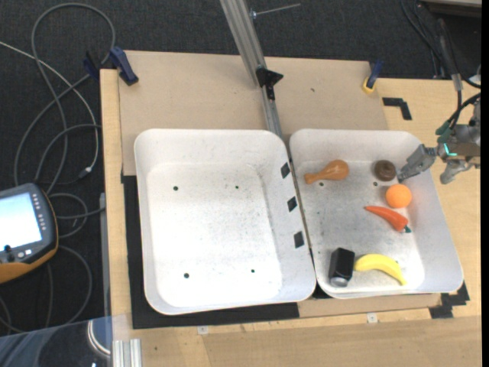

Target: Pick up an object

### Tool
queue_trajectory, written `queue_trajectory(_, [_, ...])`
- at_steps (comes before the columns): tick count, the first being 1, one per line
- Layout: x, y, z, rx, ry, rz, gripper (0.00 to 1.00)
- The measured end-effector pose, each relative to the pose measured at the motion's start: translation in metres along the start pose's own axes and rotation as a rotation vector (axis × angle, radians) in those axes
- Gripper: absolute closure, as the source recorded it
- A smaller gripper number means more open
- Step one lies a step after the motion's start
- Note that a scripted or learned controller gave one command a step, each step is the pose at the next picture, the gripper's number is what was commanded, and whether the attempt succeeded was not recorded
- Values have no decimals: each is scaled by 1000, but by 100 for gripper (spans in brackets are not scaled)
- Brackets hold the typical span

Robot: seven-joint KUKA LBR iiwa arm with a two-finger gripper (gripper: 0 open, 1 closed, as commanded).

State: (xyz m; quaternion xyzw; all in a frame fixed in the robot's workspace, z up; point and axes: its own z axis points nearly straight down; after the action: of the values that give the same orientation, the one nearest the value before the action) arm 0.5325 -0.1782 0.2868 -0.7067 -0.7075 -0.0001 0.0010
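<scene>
1. Banana (380, 267): yellow, lay at near edge of right bin (439, 228), curved, just right of item 2.
2. Black block (341, 266): small dark box-like obj., near-left corner of right bin, tilted; close beside banana, contact not certain.
3. Carrot (387, 217): orange w/ green tip, lay slantwise mid-bin, tip pointing near-right; just below item 4, touching or nearly so.
4. Orange ball (398, 196): round, right of bin centre, between carrot and item 5.
5. Brown round obj. (384, 170): dark, far-right part of bin, just above orange ball; kind not identifiable.
6. Drumstick-shaped obj. (327, 172): tan-orange, bulb end to right, narrow end to left, far-left part of right bin, well apart from items 1–2.
7. Left bin (153, 205): white, speckled, a few dark dots on floor; abutted right bin along a seam w/ black clips.
8. Gripper (432, 164): at right rim of right bin, far side, approx. level w/ item 5. Two fingers splayed apart, nothing between them; left finger (415, 162) reached toward brown round obj., touching not confirmed.
9. Bench (191, 98): tan board, blue clamp (122, 65) at far-left corner, metal post (244, 29) rising at far centre.
10. Pendant (23, 232): handheld screen unit on floor at left, cables around.
</scene>
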Motion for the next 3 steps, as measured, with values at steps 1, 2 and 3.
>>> queue_trajectory(1, [8, 4, 58, 6, 2, 1, 0])
queue_trajectory(2, [10, 0, 121, 7, 2, 2, 0])
queue_trajectory(3, [19, 4, 178, 7, 2, 0, 0])
